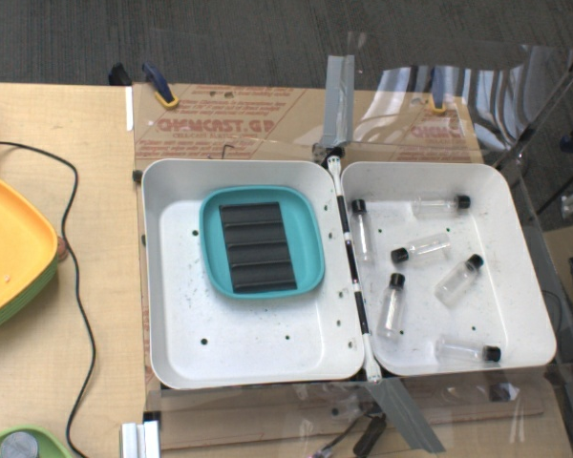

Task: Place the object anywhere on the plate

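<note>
I'm eyeing six clear vials with black caps scattered in the right bin (516, 256), the nearest candidate vial (419, 249) lying flat, well apart from the teal plate (310, 246) in the left bin (172, 284). They look light, slippery, likely to roll; I'd pinch mid-barrel. Arm and jaws: cannot tell.
</note>
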Action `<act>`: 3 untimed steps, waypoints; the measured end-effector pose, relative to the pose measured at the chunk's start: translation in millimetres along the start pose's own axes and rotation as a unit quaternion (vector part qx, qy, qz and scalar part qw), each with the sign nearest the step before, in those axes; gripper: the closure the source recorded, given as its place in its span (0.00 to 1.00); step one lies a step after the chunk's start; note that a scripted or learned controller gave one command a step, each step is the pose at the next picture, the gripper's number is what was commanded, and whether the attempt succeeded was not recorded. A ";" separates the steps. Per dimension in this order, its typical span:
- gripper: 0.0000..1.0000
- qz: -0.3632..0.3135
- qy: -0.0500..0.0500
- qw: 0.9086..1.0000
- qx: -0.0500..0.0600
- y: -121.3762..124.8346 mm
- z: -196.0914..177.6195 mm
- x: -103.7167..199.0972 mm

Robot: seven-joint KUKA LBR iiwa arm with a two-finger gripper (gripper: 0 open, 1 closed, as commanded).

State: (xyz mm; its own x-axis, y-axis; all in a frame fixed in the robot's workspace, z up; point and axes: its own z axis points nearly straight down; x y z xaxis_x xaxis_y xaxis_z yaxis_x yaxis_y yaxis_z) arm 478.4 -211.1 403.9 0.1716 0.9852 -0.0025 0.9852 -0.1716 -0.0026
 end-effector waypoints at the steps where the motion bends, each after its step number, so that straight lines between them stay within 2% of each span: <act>1: 0.00 0.033 0.000 0.999 0.000 60.8 -36.3 7.4; 2: 0.00 0.070 0.000 0.998 0.000 95.5 -36.2 11.6; 3: 0.00 0.127 0.000 0.992 0.000 108.9 -36.3 14.4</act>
State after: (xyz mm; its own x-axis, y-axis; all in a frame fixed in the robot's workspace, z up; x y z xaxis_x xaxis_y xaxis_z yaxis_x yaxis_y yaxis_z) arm 588.3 -215.6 439.9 0.4149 0.9099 -0.0029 0.9099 -0.4149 -0.0021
